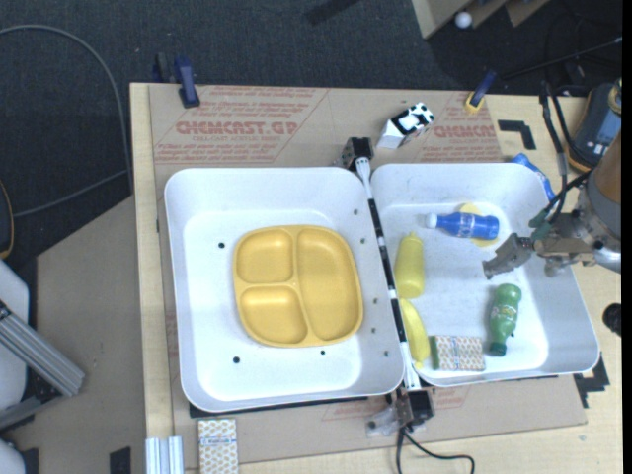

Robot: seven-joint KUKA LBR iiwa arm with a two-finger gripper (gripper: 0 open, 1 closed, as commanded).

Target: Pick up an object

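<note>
gripper [513,255]: hovering in right bin [568,339], fingers seemingly spread, gripping nothing
green bottle [503,316]: lying just below gripper toward camera, long axis near-vertical in view
arm: reaching from right

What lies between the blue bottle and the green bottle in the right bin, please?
In the camera view, the gripper hangs over the stretch between the blue bottle and the green bottle; under it lies bare white floor of the right bin.
</note>
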